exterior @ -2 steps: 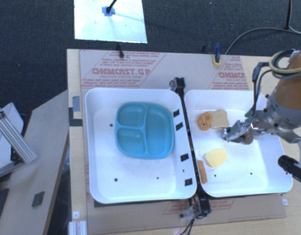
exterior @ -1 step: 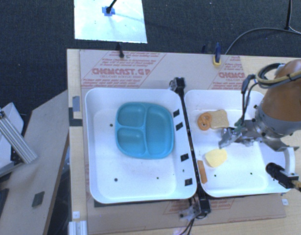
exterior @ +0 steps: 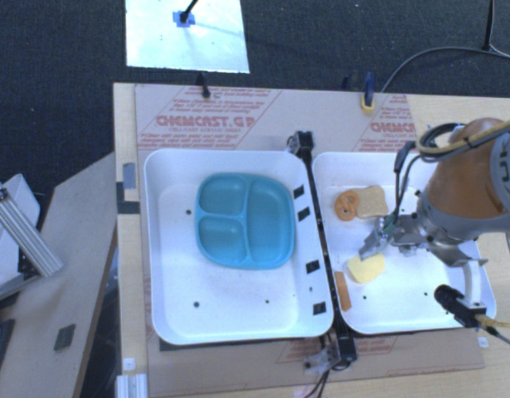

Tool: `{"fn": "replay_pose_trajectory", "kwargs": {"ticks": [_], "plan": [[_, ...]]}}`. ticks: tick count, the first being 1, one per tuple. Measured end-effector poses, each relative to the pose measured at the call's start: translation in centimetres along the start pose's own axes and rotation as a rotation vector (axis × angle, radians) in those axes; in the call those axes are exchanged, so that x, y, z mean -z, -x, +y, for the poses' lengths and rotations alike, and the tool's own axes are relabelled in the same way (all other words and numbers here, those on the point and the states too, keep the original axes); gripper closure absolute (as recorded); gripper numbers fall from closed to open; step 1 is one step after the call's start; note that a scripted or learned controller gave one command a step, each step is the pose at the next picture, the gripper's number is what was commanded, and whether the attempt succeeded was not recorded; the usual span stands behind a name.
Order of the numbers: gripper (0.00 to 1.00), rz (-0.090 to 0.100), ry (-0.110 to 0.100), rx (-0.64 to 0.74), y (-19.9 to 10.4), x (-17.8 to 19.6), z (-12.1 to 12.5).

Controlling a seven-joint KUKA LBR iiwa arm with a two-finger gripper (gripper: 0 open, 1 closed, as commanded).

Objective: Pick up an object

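In the right bin lie a tan slice of toast, a round orange cookie touching its left side, a pale yellow wedge and a thin orange stick near the bin's left wall. My gripper hangs over the middle of this bin, just above the upper edge of the yellow wedge and below the toast. Nothing is visibly held in it. The grey and orange arm reaches in from the right.
The left bin holds a blue divided plate. A black clip strip runs along the ridge between the bins. Cables arc over the arm at the right. A white sheet lies on the floor beyond the bench.
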State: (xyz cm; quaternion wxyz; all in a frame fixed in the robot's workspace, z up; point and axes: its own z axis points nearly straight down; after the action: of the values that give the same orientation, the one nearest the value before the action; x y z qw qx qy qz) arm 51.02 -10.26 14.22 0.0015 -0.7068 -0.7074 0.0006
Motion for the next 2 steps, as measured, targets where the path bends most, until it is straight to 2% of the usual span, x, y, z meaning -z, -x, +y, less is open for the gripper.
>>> {"fn": "replay_pose_trajectory", "kwargs": {"ticks": [1, 2], "plan": [[0.00, 0.000, 0.000, 0.000, 0.0, -5.2, 0.0], [1.00, -0.002, 0.008, -0.001, 0.1, -3.7, 0.2]]}}
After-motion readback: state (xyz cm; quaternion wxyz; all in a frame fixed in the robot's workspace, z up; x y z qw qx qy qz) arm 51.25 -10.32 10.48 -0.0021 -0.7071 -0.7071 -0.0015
